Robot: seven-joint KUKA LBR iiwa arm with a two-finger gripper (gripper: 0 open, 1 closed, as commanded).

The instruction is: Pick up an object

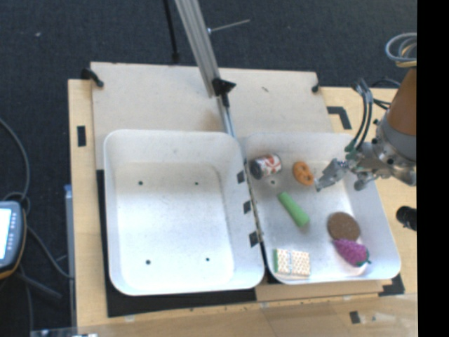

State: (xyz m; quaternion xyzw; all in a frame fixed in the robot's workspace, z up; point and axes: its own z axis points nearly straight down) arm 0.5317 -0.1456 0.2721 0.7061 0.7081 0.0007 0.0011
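The right bin holds several objects. A small red and white can lies at its far left, and an orange lump sits beside it. A green cylinder rests in the middle. A brown round disc and a magenta object lie toward the near right, and a pale checkered packet sits at the near edge. My gripper hovers above the bin's far right part, just right of the orange lump. It is open, with nothing between its fingers.
The left bin stands beside the right one, their rims meeting in the middle. A slanted aluminium rail rises from behind the bins. A handheld screen device sits off the bench at the far left.
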